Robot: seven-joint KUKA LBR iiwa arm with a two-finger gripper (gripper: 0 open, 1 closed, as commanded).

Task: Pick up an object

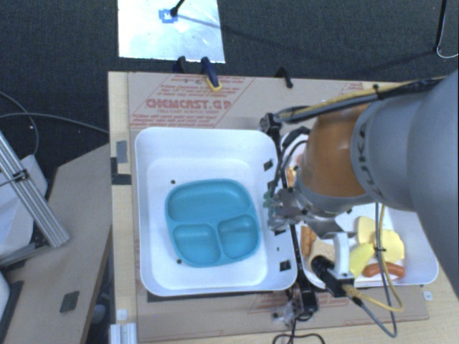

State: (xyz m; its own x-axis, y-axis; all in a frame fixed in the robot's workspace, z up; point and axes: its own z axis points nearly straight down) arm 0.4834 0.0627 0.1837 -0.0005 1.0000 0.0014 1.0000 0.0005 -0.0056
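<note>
Red "CHEMCAST GP" print (188,104) behind white bins (208,143).

Arm shell: bulky smooth grey KUKA arm (409,149), faint raised lettering
Wrist band: glossy orange band (330,160)
Cables: black and yellow cables (373,303)

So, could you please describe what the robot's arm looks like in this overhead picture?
The arm is a thick, rounded grey cylinder with dark raised lettering on its side. Above the wrist sits a glossy orange band, then a grey collar. Thin black cables loop beside it, a yellow cable trails below, and a small white block hangs near the dark wrist hardware.
</note>
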